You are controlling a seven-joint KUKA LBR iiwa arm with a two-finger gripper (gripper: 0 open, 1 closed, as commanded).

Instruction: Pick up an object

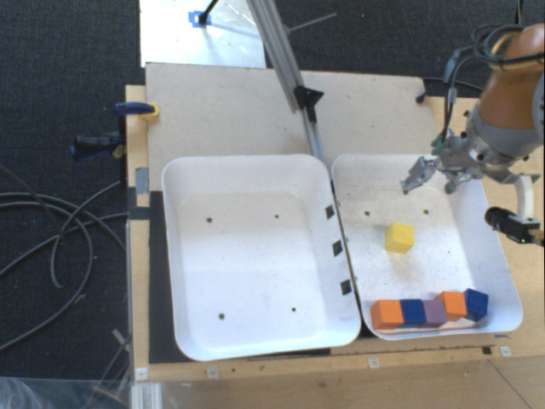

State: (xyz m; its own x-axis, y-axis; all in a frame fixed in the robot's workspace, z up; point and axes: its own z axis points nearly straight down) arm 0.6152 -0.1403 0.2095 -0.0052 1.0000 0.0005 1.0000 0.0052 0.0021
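Nothing is picked up yet; the arm must next drop down over a block. Nearest, orange, blue and purple blocks line the right bin's front wall. Farther back, alone, sits a yellow block. Beyond it hang the jaws, spread wide, holding nothing.

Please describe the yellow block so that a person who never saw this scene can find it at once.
Look at the right bin of the two white bins. The yellow block lies alone near its middle, apart from the row of blocks along the bin's near wall. It is the one yellow piece; the row holds orange, blue and purple.
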